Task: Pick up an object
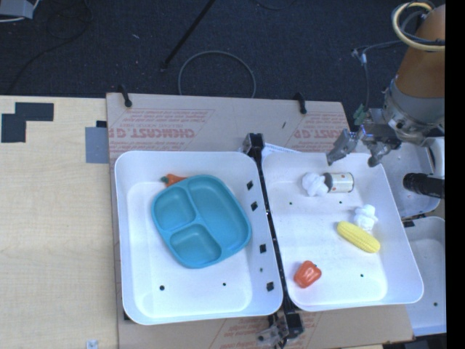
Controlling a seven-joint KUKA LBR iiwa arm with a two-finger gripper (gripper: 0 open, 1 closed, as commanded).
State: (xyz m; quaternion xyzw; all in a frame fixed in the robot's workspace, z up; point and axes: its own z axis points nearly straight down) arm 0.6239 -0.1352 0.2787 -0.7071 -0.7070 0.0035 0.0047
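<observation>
Gripper [358, 149]: you'll see it hanging over the right bin's [396, 286] far edge, fingers spread, nothing between them.
Right bin: white lump [314, 184] touching a small can [339, 182], corn cob [358, 236], another white bit [365, 217], red pepper [307, 274].
Left bin [138, 297]: blue divided plate [200, 220], something orange [173, 179] peeking out behind it, maybe a carrot.

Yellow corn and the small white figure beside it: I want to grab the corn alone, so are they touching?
Cannot tell. In the camera view the white figure sits right at the yellow corn's upper end, with no plain gap or contact visible.
</observation>
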